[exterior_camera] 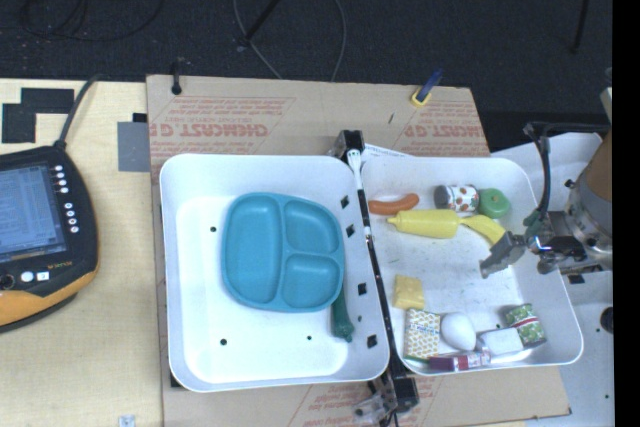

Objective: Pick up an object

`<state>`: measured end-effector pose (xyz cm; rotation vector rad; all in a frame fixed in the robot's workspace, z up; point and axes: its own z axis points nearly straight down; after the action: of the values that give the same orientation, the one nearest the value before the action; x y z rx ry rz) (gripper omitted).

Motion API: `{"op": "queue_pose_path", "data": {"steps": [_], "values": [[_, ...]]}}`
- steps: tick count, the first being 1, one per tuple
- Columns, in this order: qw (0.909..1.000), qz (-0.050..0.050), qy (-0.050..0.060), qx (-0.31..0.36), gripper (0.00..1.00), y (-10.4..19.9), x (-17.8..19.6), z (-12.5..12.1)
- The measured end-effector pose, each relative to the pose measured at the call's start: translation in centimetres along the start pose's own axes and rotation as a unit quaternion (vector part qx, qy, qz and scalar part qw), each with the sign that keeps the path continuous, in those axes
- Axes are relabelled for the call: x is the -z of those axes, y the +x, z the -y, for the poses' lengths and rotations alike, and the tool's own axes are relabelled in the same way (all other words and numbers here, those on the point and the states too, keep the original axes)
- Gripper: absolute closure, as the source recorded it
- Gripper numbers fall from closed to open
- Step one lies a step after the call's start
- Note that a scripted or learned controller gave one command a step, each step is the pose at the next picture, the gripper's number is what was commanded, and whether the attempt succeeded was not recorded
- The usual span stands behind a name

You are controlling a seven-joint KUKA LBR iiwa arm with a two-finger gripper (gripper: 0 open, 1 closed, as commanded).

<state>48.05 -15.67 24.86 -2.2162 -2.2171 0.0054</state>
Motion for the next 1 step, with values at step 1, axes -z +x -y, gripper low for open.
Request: {"op": "queue_pose_path", "data": {"steps": [1], "values": [[1.0000, -0.001, 0.001, 0.000, 0.00, -3.45, -16.35, -6.54]]}}
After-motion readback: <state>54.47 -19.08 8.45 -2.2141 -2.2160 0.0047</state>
